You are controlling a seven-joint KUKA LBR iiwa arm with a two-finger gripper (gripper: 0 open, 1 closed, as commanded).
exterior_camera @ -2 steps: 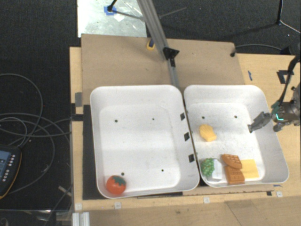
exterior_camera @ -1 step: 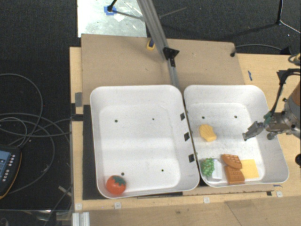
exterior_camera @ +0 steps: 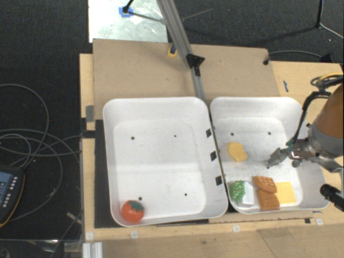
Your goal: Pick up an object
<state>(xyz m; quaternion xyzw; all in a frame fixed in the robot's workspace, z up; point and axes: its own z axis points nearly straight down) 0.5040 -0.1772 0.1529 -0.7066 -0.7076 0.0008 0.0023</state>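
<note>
Camera view: claw (exterior_camera: 275, 158) hovers low over the right bin (exterior_camera: 252, 107), nothing between its fingers (open or shut, cannot tell). Yellow potato-like piece (exterior_camera: 237, 151) lies just left of the claw, apart from it. Below the claw: waffle (exterior_camera: 264, 184), toast (exterior_camera: 267, 200), cheese slice (exterior_camera: 285, 193), green broccoli (exterior_camera: 237, 188). Tomato (exterior_camera: 132, 210) sits far left of the claw in the left bin (exterior_camera: 156, 112).

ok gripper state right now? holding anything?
Gripper: cannot be told whether open or closed; nothing visibly held. It sits in the right bin, beside the yellow toy.
</note>
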